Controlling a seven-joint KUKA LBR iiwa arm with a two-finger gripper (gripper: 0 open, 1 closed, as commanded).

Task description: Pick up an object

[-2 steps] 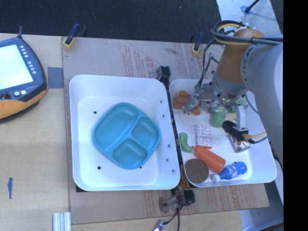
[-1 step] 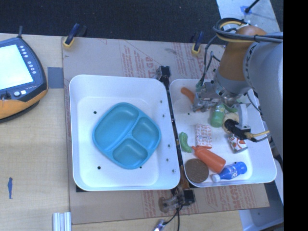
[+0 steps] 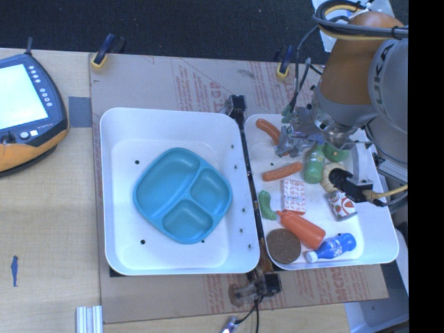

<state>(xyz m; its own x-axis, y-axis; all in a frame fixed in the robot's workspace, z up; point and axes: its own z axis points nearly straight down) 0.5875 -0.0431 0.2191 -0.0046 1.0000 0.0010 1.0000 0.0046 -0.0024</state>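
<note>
Several items crowd right bin [image 3: 386, 245]; gripper [image 3: 295, 139] low among them, sausage [image 3: 282, 171] just below it, finger state unclear, likely descending to grasp.

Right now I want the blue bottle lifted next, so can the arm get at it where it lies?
Probably yes. The blue bottle lies at the right bin's near edge, uncovered from above, with only the orange carrot close beside it. The tool sits further back.

A light wood bench [image 3: 48, 214] carries a brown cardboard sheet [image 3: 187, 82], secured at 12 o'clock by two yellow-and-blue clamps [image 3: 104, 50]. Dark carpeted floor [image 3: 173, 12] lies beyond the bench at 12 o'clock. An orange-edged control pendant [image 3: 24, 113] rests at 9 o'clock.
</note>
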